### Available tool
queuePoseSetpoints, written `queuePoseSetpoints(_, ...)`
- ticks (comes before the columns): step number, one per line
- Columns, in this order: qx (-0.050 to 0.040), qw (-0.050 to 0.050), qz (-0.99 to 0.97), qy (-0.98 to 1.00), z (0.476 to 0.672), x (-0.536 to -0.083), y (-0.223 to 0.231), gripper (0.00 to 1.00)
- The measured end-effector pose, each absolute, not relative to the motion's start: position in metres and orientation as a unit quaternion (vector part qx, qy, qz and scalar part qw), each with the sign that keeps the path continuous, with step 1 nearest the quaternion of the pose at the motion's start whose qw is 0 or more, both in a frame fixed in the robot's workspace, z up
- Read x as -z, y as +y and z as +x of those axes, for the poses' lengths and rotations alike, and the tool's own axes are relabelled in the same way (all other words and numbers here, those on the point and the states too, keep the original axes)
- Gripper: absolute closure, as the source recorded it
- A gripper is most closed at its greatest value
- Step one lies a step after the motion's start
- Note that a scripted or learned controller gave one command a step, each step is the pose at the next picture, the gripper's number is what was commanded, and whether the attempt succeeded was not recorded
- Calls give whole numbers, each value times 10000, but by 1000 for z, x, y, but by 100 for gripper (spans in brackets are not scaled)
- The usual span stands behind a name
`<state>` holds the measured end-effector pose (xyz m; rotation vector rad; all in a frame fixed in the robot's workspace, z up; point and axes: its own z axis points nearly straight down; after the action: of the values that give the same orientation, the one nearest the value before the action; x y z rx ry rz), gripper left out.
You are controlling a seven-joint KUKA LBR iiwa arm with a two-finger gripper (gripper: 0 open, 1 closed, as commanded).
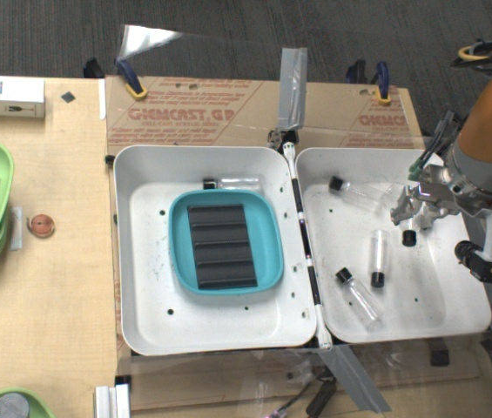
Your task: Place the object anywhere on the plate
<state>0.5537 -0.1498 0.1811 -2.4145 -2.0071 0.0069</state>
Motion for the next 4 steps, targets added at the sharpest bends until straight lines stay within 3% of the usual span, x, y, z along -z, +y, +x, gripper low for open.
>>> queuePoseSetpoints(1,-14,11,-7053,-7089,528,-210,-92,100)
queuePoseSetpoints(2,-8,1,-6482,-7614,533,-216,-43,100)
queuePoseSetpoints(3,-14,7,-5740,-8188,543,-212,38,100)
queuePoseSetpoints(4,-14,6,-5741,-8188,543,-212,37,0)
